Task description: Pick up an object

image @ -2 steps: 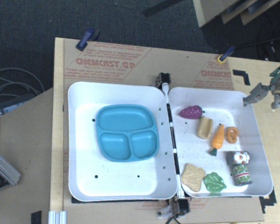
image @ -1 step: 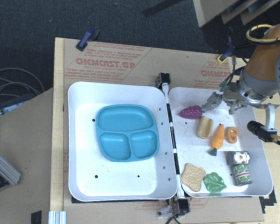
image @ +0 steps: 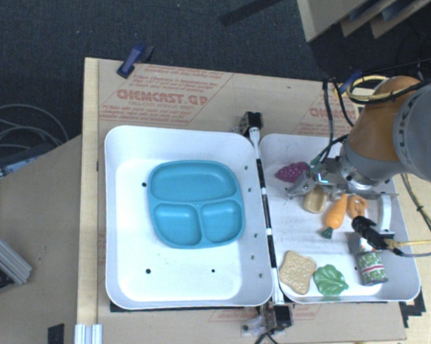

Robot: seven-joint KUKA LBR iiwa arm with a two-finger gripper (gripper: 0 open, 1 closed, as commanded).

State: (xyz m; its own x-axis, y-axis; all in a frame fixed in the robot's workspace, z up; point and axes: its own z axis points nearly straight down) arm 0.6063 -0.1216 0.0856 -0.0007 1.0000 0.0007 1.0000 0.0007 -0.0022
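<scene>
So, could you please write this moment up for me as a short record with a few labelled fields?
left bin: white bin holding a blue divided plate
right bin: white bin with toy foods
far items: purple grapes, beige piece, orange carrot
near items: cracker touching a green leaf, small can
arm: grey arm over the right bin's far side
tool: low, between grapes and carrot; grasp unclear
</scene>
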